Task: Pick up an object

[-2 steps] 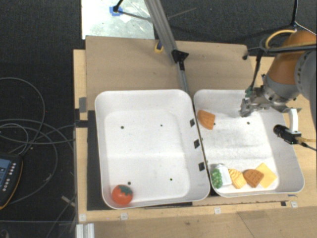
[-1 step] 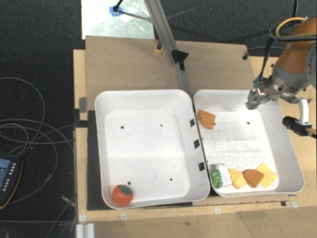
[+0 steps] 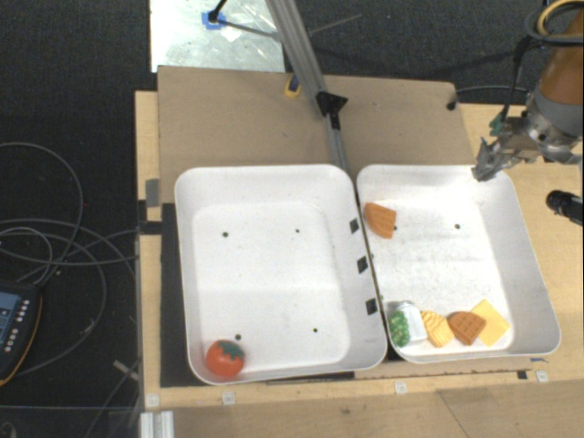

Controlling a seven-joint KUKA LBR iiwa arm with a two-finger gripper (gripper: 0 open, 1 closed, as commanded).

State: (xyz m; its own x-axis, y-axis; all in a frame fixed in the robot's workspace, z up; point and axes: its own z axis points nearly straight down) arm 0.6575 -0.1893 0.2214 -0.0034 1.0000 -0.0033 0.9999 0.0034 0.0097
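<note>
In the right bin [image 3: 511, 245], near its left wall and toward the far edge, lies an orange wedge-shaped piece [image 3: 380, 219]; its broad rounded side is turned to the left wall and its narrower end points to the right and a little to the front, so the long axis runs roughly across the bin. At the front edge of the same bin a small group sits close together: a green and white packet [image 3: 402, 324] in the front left corner, then a yellow ridged piece [image 3: 436, 328], a brown waffle-like piece [image 3: 466, 327] and a yellow flat square [image 3: 493, 322], each touching or just beside the next one. The left bin [image 3: 274, 199] carries a red tomato-like ball [image 3: 224, 358] in its front left corner. The gripper [image 3: 484, 168] hangs over the far right corner of the right bin, well apart from all pieces; nothing is between its fingers, and I cannot tell if they are spread or closed. Both bins stand on a brown bench [image 3: 237, 117], with dark carpet [image 3: 73, 80] and loose cables [image 3: 46, 235] to the left.
</note>
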